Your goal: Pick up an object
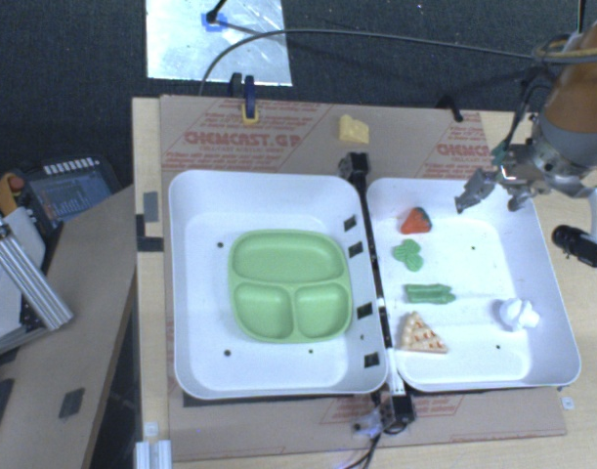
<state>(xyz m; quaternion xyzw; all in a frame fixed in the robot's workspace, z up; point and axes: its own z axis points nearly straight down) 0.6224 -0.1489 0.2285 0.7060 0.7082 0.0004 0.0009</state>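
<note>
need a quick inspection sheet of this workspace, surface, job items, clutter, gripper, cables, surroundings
surface: two shallow white bins side by side, left bin, right bin, on a printed cardboard sheet
job's things: red-orange toy food, green leafy piece, green bean-like piece, waffle-patterned slice, white crumpled lump, all in right bin
clutter: green three-compartment tray in left bin; yellow block on cardboard
grippers: two-finger gripper above right bin's far edge, open, holding nothing
cables: dark cable arcing across the back
surroundings: shiny foil sheet; handheld device on left
</note>
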